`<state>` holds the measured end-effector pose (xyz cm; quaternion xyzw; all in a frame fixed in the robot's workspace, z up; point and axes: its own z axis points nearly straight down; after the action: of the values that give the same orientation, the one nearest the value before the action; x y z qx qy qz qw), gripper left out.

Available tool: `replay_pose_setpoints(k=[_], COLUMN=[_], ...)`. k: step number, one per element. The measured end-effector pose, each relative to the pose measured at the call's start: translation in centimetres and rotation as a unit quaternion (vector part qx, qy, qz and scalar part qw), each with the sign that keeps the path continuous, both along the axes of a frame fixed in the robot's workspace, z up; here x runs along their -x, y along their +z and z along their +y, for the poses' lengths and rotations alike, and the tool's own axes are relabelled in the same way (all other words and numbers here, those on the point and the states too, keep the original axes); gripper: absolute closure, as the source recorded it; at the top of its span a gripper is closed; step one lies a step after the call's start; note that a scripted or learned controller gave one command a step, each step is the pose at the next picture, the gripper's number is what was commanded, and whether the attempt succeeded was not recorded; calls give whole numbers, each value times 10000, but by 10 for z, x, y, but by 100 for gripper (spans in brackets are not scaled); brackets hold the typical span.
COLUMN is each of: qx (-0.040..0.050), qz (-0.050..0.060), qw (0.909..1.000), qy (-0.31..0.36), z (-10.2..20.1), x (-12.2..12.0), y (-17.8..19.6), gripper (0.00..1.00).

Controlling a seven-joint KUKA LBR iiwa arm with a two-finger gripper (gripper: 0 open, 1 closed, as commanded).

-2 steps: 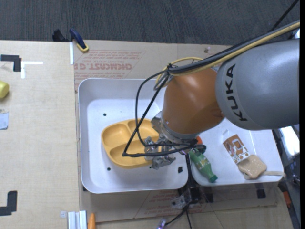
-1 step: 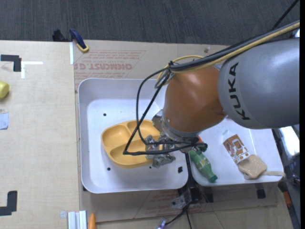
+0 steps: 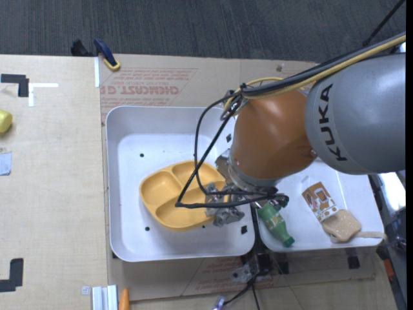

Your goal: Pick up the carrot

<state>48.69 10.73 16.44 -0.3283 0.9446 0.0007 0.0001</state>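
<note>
The big grey arm (image 3: pixel 361 121) comes in from the right of the frame, and its orange band (image 3: pixel 271 134) hangs over the seam between the two white bins. Below the band the gripper (image 3: pixel 226 210) sits low over the left bin (image 3: pixel 122 192), at the right edge of a yellow divided plate (image 3: pixel 169 197) lying in the middle of that bin. The gripper looks to be touching or just above the plate's rim. From this angle I cannot tell whether it is open or closed, and nothing can be seen held in it.

Black cables (image 3: pixel 200 154) loop from the wrist down across the plate.

In the right bin (image 3: pixel 361 237), a green bottle (image 3: pixel 276 223) lies on its side near the bin's lower left corner, just beside the gripper. Further right lie a brown and white packet (image 3: pixel 319 200) and a tan slice (image 3: pixel 341 225) (bread or a sponge, hard to say), the two touching or nearly so.

As for the carrot, I cannot say where it is. There is a small orange sliver (image 3: pixel 124 296) at the bottom edge of the frame, lower left, outside both bins, but it is too small to name.

At the far left edge, on the bench (image 3: pixel 51 205), sits a small yellow object (image 3: pixel 4 121).
</note>
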Motion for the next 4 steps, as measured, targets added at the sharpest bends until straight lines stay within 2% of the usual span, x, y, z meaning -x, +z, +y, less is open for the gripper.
replay_pose_setpoints(k=[1, 2, 3, 4], qx=[-5, -1, -7, 2], qz=[-7, 11, -2, 23], qw=[9812, 9953, 9855, 10000], qy=[1929, 968, 1697, 0], z=[-20, -15, -75, -27], x=[-28, 9, -1, 10], y=[26, 26, 85, 31], gripper=[100, 100, 100, 100])
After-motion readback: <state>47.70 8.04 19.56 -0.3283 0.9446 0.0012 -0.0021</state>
